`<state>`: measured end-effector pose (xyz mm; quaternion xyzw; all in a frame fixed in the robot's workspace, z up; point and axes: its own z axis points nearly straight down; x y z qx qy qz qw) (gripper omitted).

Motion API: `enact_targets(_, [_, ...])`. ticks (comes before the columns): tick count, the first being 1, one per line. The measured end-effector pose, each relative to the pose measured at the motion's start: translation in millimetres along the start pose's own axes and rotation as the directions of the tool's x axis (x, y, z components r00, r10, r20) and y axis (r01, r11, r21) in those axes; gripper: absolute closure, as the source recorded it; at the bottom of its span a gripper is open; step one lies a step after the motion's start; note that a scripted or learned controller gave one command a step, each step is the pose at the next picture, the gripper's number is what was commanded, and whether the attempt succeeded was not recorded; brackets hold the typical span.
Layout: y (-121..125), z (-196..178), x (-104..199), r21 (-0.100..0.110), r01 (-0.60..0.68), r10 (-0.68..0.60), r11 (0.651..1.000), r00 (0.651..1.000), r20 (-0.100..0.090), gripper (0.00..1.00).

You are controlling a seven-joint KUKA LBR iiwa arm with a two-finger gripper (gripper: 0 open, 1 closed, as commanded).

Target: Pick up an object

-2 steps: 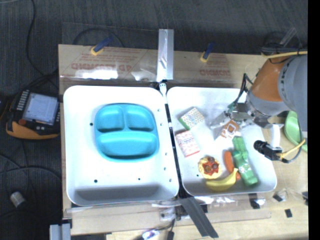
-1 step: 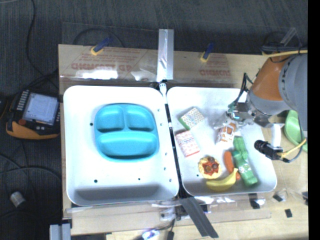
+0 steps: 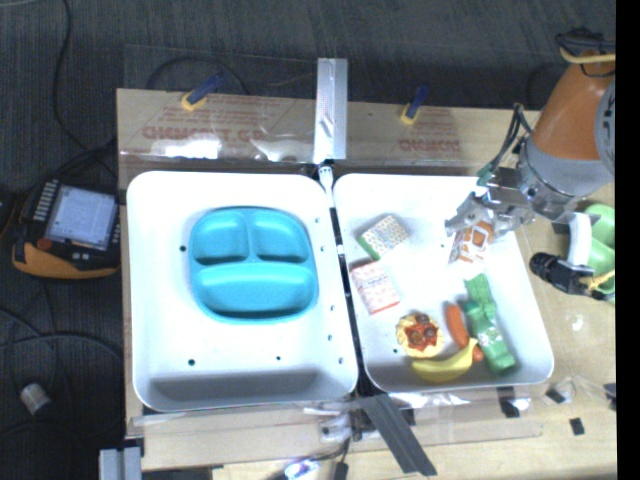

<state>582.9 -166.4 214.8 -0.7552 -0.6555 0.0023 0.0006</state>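
Observation:
My gripper (image 3: 484, 211) hovers over the upper right part of the right bin (image 3: 345, 268). Directly below and touching it in the view is a small orange-and-white packet (image 3: 471, 242); I cannot make out whether it is gripped. Elsewhere in that bin lie a checkered green-and-white packet (image 3: 385, 234), a pink-and-white card (image 3: 375, 288), a toy pizza slice (image 3: 418, 333), a banana (image 3: 446, 365), an orange carrot (image 3: 457, 322) and a green bottle (image 3: 488, 324).
The left bin (image 3: 150, 368) holds a blue divided plate (image 3: 253, 263). A metal divider post (image 3: 330, 108) stands at the back between the bins. The arm's orange band (image 3: 572, 116) reaches in from the right, and a green object (image 3: 603, 236) sits outside the bin.

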Motion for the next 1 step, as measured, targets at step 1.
enact_targets(1, [0.3, -6.7, 0.8, 0.005, 0.003, -0.003, 1.0, 1.0, 0.0, 1.0])
